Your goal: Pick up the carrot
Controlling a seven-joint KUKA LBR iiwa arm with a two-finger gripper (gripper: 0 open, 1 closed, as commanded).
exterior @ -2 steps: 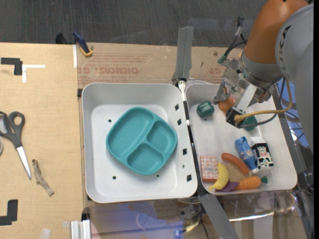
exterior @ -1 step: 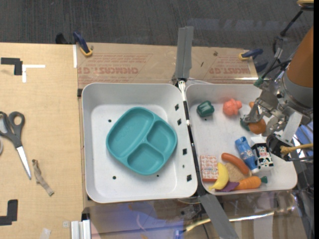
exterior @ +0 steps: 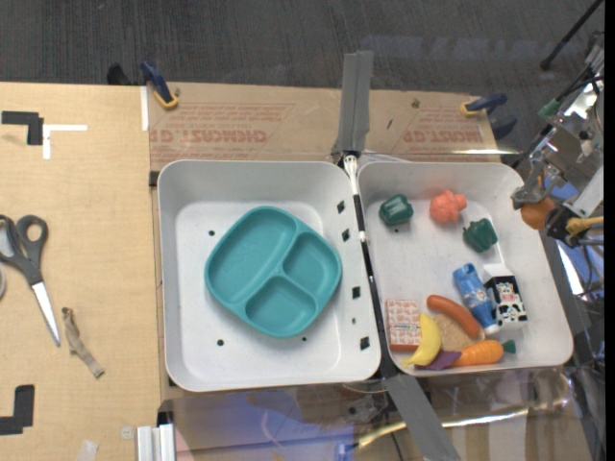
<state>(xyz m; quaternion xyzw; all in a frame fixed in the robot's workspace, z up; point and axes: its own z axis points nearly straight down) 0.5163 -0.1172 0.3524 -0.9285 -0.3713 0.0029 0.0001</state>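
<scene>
The carrot point(exterior: 478, 354) is orange with a green stem end. It lies near the front right corner of the right bin point(exterior: 538, 257), touching a purple piece point(exterior: 443, 360) and close to a yellow banana point(exterior: 426, 338). The arm reaches in from the right edge, its orange band point(exterior: 534, 212) above the bin's right rim. My gripper point(exterior: 534, 194) hangs by that rim at the far right, well behind the carrot and apart from it. Nothing is seen in its grasp.
The right bin also holds a red sausage point(exterior: 452, 312), blue bottle point(exterior: 471, 294), milk carton point(exterior: 506, 299), cracker box point(exterior: 402, 313), two green peppers point(exterior: 395, 209) and a pink item point(exterior: 447, 206). A teal divided plate point(exterior: 274, 272) lies in the left bin. Scissors point(exterior: 31, 262) rest far left.
</scene>
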